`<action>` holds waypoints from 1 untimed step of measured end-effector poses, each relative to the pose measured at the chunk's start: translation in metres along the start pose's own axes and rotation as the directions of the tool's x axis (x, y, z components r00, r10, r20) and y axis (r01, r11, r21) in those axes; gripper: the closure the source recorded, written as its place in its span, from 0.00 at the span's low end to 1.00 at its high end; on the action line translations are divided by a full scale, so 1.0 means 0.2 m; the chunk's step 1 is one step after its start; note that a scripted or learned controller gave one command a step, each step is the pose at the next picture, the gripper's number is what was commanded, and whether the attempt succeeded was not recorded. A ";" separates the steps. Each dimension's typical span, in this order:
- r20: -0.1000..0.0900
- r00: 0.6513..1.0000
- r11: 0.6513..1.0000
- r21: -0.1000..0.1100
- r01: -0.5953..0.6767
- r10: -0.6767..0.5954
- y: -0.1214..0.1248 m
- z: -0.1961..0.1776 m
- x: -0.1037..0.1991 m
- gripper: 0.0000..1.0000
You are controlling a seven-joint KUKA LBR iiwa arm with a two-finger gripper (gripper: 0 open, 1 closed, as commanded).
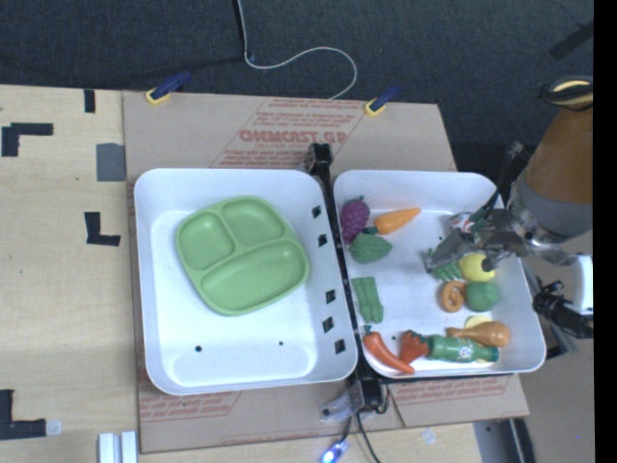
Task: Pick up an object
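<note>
**Me:** The fingers (451,251) hang low over the right bin (424,183), near its right edge. They're dark and blurred against the toys, so I cannot tell whether they are apart or together, and I see nothing clamped between them.

**Colleague:** What's closest to them?

**Me:** A yellow lemon-like toy (475,265), just beside the tips on the side of the bin's right edge. An orange piece (451,297) and a green ball (483,295) lie just past it, toward the front edge. I judge the lemon the likeliest pick; it is round, so no long axis to line up on.

**Colleague:** And the rest of that bin?

**Me:** A carrot (397,220), purple grapes (354,217) and a green leafy piece (370,249) toward the back-left corner, a green pod (367,297) along the left edge, and a red pepper (386,353), a green bottle (461,351) and an orange-yellow toy (482,333) along the front edge.

**Colleague:** The left bin (154,287)?

**Me:** It holds a green divided plate (241,254) with nothing in its compartments, well apart from the arm.
</note>
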State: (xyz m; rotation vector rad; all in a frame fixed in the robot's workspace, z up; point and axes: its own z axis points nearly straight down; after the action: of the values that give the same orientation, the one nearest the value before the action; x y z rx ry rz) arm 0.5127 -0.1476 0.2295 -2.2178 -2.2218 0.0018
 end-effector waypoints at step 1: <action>-0.003 1.000 1.000 0.007 0.004 -0.004 -0.16 0.24 0.32 0.00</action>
State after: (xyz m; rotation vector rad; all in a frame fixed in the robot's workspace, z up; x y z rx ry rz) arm 0.4811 -0.0831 0.1809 -2.2086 -2.2204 0.0063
